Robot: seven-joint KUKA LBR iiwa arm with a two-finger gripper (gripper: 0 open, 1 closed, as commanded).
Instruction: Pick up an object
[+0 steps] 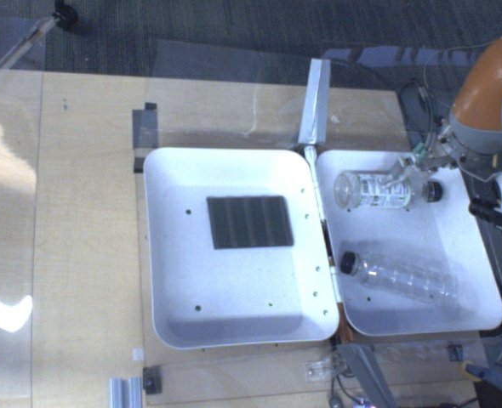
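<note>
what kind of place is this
Probably a robotics lab's grasp-testing bench: a grey and orange arm reaches over two white bins on a wooden bench, with clear plastic bottles as test objects.

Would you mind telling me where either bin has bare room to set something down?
Left bin: bare floor all round the dark pad, widest toward its near rim. Right bin: crowded, one bottle by the gripper, another near the front; a strip lies between them.
</note>
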